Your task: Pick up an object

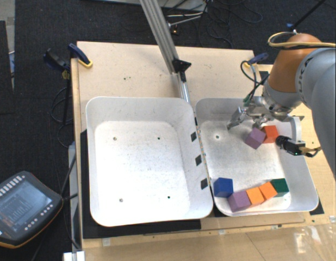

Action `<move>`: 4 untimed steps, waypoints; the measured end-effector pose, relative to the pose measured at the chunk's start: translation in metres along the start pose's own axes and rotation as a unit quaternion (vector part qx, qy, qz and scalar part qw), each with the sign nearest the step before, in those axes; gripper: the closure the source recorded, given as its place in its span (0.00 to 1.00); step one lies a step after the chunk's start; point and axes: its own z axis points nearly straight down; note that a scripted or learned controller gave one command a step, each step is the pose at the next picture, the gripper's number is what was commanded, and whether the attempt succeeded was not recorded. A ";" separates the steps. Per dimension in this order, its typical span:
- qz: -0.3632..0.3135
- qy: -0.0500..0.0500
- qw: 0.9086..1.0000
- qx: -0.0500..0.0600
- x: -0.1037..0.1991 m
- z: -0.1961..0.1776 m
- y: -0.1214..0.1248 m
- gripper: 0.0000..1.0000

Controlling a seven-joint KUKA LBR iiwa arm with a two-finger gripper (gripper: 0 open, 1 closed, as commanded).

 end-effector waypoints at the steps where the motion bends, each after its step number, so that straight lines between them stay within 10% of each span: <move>1: 0.000 -0.001 1.000 -0.003 0.000 -0.013 0.002 1.00; 4: 0.000 -0.001 1.000 -0.006 0.007 -0.184 -0.004 1.00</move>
